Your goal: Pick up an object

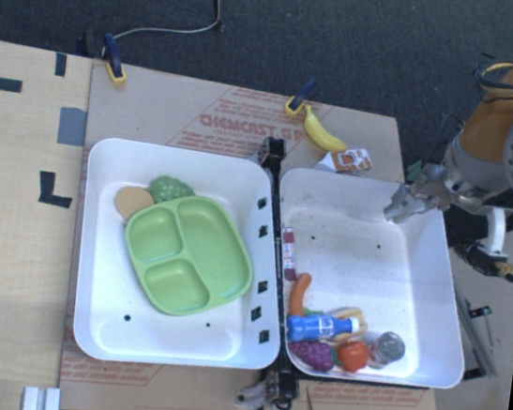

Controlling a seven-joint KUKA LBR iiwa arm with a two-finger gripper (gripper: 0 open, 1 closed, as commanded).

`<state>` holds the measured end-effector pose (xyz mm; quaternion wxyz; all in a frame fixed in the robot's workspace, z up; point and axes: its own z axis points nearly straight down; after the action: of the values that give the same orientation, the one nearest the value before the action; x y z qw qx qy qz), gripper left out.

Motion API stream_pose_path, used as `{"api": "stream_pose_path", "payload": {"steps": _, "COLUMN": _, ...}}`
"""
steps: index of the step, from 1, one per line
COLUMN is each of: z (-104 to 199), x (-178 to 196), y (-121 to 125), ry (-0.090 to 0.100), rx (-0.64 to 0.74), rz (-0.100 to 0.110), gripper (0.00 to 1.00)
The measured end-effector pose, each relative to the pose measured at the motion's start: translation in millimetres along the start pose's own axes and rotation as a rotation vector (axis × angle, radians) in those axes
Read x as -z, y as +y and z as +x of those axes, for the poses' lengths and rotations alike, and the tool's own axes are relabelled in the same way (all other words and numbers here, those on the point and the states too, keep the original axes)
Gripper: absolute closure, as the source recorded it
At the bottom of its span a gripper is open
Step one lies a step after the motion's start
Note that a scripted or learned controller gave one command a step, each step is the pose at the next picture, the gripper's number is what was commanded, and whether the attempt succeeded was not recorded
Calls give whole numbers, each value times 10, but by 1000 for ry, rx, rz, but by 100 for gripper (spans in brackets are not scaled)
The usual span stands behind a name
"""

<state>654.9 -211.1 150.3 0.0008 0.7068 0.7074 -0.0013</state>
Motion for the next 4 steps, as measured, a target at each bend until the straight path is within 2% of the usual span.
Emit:
{"api": "stream_pose_path", "payload": {"steps": 1, "z": 649, "x": 601, "y": 142, "ry": 3, "rx": 2, "rz": -3, "gripper": 100}}
{"api": "stream_pose_path", "payload": {"steps": 2, "z": 641, "x": 592, "y": 135, "ry": 3, "rx": 1, "rz": 0, "gripper": 0}}
{"api": "stream_pose_path", "payload": {"steps": 3, "z": 649, "x": 689, "y": 139, "ry": 3, "rx": 2, "rz": 0, "gripper": 100}}
{"api": "stream_pose_path", "payload": {"steps": 4, "z": 648, "x": 687, "y": 138, "ry": 2, "rx": 2, "rz": 0, "gripper": 0}}
